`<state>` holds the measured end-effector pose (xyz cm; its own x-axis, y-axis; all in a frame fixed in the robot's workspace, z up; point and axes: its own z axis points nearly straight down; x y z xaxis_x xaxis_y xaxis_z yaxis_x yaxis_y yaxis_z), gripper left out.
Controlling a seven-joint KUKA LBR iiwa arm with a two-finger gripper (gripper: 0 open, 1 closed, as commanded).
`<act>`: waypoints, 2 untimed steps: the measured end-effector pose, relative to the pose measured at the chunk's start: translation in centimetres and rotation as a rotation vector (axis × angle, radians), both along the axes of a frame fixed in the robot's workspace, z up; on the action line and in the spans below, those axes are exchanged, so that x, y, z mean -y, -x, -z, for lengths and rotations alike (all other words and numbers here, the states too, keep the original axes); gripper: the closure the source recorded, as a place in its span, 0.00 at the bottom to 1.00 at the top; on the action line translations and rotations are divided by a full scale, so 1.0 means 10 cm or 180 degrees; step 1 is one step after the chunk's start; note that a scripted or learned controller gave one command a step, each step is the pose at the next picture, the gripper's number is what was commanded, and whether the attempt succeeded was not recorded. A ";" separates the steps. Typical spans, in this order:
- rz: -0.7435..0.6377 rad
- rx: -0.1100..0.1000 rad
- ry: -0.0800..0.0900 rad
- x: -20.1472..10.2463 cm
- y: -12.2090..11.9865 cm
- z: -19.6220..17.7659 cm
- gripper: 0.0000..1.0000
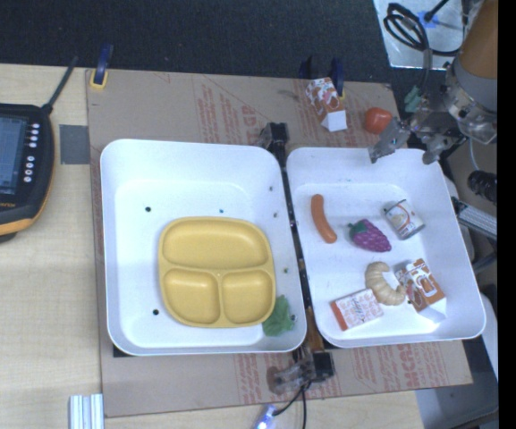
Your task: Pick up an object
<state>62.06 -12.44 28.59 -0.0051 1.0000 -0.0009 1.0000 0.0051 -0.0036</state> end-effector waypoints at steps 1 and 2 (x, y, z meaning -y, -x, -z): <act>0.0002 -0.0025 -0.0003 0.32 0.00 1.88 0.00; -0.0009 -0.0010 -0.0017 0.45 0.42 1.95 0.00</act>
<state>57.88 -16.92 9.13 -0.0079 1.0000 0.0043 0.9999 0.0079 -0.0067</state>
